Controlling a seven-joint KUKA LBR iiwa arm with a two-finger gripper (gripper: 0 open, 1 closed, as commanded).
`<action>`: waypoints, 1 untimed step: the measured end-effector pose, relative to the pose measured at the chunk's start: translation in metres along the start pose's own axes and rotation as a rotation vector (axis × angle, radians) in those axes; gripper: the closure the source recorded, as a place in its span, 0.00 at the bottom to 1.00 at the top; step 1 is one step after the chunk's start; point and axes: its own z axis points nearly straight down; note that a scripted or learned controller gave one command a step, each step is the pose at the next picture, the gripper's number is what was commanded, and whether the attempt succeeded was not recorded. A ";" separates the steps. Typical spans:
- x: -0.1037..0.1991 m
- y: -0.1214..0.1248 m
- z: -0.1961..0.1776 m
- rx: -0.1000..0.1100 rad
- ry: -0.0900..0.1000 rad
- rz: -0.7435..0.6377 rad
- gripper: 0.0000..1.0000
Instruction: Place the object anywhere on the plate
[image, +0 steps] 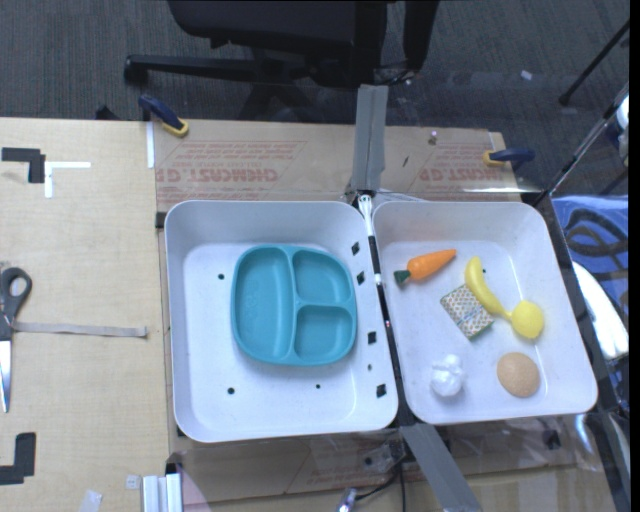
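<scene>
Left bin (195, 330): a teal divided plate (262, 300) lies flat near the middle. It has three compartments, one long one on the left and two smaller ones on the right. Nothing rests on it.

Right bin (420, 325): six items, all apart from the plate and across the shared bin wall.
- Carrot (432, 264) sits at upper left, with its green tip pointing toward the divider.
- Banana (483, 285) lies just right of the carrot and runs down toward a lemon (527, 319). The two are touching or nearly so.
- Small patterned block (466, 310), possibly a sponge, lies against the banana's left side.
- Brown egg-shaped item (518, 374) sits at lower right.
- White crumpled lump (447, 376) sits left of the egg-shaped item. It is too blurred to name.

Which of these is the object to move cannot be told. Every candidate sits in the right bin.

Gripper: whether it is released, clenched, or grasping anything cannot be told.

Bench surroundings: scissors (12, 300) lie at the far left edge. Cardboard (250, 165) lies beneath the bins.
</scene>
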 end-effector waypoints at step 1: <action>-0.027 -0.014 0.142 -0.003 0.000 -0.442 1.00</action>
